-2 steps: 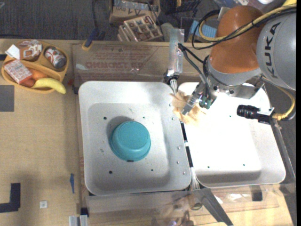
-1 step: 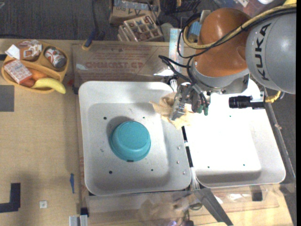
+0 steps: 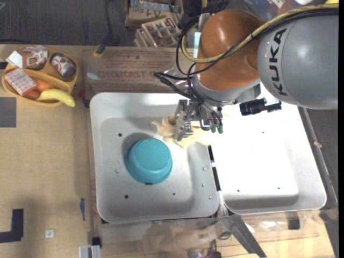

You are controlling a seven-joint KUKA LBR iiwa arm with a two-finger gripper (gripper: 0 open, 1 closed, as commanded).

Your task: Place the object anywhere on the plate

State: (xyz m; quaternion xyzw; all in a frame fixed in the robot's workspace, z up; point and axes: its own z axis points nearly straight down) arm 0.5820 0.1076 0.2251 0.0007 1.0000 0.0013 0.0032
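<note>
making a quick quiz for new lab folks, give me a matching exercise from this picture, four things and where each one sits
Things:
1. teal plate
2. gripper
3. banana
4. pale object

Places:
A. in the orange tray at the bench's upper left
B. lying in the left bin, towards its near side
C. at the left bin's far edge, beside the fingers
D. hanging over the left bin's far right corner

Pairs: 1-B, 2-D, 3-A, 4-C

I see a teal round plate (image 3: 149,160), seemingly upside down, in the left bin's middle. A pale cream object (image 3: 164,127) lies just beyond it, toward the far right, partly hidden.
</note>
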